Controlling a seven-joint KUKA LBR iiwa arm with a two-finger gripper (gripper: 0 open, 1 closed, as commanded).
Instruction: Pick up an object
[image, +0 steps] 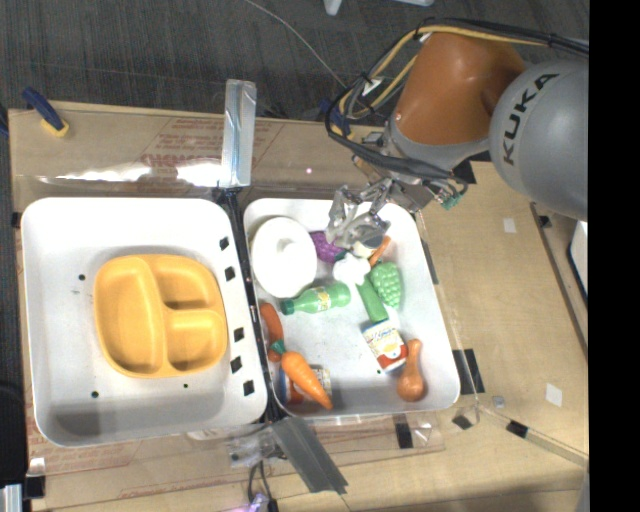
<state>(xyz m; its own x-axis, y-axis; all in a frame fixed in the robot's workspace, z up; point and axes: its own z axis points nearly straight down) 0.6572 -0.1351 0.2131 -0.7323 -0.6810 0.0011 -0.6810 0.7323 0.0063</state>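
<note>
A: Objects for picking lay in the right bin (440, 330): a white round lid (283, 255), a green bottle (318, 298), a carrot (303, 379) at six o'clock.
B: And the gripper (356, 222)?
A: It hung at the bin's twelve o'clock, above a purple piece (326, 246). I could not tell how its jaws stood.
B: The left bin (50, 290)?
A: It held a yellow divided tray (160, 313).

One fixed overhead camera, slanted down over both bins (40, 300)
</note>
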